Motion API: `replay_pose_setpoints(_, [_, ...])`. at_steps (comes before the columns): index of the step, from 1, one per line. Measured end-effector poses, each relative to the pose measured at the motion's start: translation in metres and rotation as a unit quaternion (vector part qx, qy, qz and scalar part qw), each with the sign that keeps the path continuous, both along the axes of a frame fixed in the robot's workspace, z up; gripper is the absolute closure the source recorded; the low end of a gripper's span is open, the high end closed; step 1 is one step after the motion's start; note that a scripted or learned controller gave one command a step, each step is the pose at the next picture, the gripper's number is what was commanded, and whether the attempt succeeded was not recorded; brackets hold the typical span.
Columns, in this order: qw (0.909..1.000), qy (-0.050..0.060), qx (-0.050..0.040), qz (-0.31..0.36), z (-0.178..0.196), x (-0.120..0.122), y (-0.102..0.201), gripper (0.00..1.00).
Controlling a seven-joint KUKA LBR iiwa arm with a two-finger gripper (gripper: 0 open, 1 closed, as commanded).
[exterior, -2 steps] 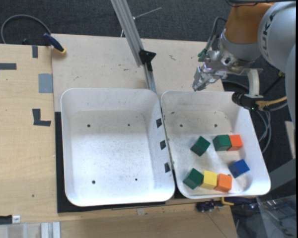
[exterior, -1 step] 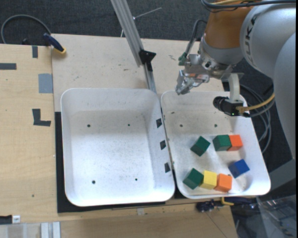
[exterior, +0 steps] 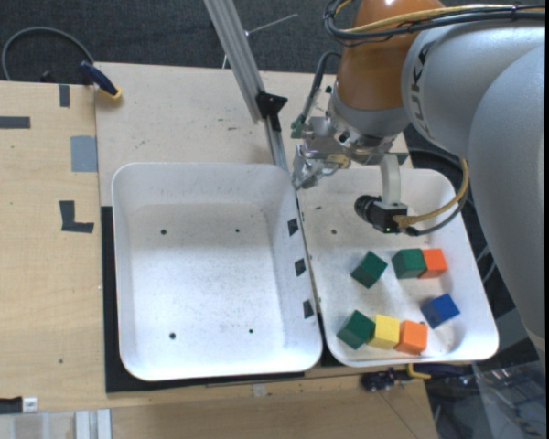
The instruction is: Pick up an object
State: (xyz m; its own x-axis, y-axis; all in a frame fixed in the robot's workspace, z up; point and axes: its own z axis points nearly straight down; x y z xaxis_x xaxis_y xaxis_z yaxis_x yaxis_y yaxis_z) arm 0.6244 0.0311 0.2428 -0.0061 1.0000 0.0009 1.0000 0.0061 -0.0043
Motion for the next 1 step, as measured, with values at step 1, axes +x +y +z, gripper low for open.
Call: replay_pose_setpoints(1, [1.0, 0.0, 0.0001, 0.0, -0.008, -0.0175, 0.0537, 1.0])
